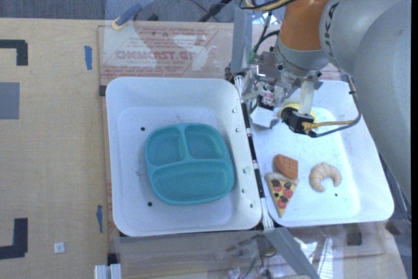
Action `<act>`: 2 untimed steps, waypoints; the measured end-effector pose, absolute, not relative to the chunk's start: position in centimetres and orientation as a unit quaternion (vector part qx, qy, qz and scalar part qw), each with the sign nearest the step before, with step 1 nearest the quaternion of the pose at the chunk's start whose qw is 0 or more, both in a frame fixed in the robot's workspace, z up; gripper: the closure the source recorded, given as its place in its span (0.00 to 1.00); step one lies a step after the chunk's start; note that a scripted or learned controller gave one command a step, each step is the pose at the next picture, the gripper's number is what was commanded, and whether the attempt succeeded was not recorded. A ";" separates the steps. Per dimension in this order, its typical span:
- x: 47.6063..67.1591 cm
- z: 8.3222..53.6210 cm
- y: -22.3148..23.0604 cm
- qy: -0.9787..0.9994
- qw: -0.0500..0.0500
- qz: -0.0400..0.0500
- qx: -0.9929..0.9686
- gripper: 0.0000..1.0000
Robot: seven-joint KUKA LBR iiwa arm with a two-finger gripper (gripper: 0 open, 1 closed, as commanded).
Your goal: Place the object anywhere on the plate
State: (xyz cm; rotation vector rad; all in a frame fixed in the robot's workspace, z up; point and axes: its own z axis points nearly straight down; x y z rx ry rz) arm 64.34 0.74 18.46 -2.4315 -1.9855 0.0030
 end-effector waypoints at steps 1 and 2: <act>58.2 18.4 6.3 -0.682 0.001 0.001 -0.731 1.00; 58.3 18.4 6.3 -0.682 0.001 0.001 -0.731 0.00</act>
